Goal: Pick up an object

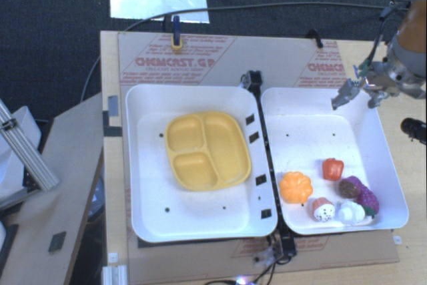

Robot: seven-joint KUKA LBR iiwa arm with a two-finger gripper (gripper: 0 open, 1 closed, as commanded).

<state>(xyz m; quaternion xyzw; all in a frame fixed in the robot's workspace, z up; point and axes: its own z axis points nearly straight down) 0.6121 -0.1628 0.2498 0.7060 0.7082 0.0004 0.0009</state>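
**Hand over the far rim of the right bin, toys crowded in the near corner**

The hand [361, 95] hangs above the far right part of the right bin [313, 143], close to its far rim. Its two fingers [343, 96] are spread apart and nothing sits between them. The arm [407, 43] comes in from the right edge of the scene, grey with an orange band.

All the loose objects lie in the near right corner of that bin, well apart from the hand. An orange pumpkin [295, 187] sits nearest the divider between the bins. A red pepper [333, 169] lies to its right, a little farther back. A purple grape bunch [359, 193] lies just beside the right wall. A small pink and white piece [323, 209] and a white piece [350, 213] rest against the near rim, touching or nearly touching the grapes. The far half of this bin's floor is open.

The left bin [143, 163] holds a yellow divided plate [207, 149], lying flat near its middle with bare floor all round it.

Both bins rest on the counter [220, 60], on a sheet printed with red lettering.
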